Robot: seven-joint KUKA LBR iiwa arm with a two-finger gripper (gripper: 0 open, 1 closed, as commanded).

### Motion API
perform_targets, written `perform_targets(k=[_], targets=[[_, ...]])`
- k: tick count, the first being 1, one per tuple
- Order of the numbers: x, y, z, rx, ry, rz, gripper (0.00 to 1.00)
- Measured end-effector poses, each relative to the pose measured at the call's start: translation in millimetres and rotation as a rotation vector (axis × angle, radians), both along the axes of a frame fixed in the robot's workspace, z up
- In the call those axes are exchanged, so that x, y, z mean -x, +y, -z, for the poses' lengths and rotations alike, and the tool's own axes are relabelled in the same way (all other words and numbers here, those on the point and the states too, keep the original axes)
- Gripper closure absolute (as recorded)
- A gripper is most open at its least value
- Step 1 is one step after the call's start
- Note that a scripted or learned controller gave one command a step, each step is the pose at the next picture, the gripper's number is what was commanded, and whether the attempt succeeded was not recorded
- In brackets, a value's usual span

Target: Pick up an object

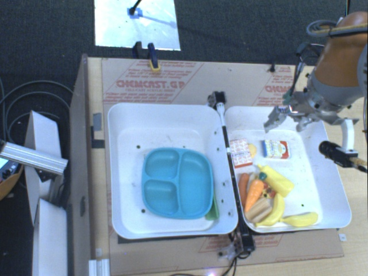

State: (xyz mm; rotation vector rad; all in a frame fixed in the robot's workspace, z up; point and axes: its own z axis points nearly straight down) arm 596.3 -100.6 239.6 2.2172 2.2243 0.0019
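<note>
Hovering pincer point(287, 118) above bin rim point(253, 111)

The right bin's point(336, 203) far and right floor lies bare, open from above. Its near-left corner is crowded: carrots point(250, 190), bananas point(287, 214) and small packets point(276, 149) lie close together (some touching). In the left bin point(123, 154) a blue tray point(175, 183) covers the middle.

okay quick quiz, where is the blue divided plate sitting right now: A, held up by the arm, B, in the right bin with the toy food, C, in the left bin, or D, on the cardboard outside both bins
C: the blue divided plate lies flat on the floor of the left bin, apart from the toy food in the right bin.
</note>
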Motion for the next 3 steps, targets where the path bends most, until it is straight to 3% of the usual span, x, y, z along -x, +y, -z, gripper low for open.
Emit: perform_targets(k=[1,2,3], targets=[[40.9,-18.4,155.5,0.001,0.012,0.006,0.0],[-1.0,-2.9,154.2,0.009,-0.005,0.003,0.0],[45.1,0.4,155.8,-0.001,0.006,0.004,0.0]])
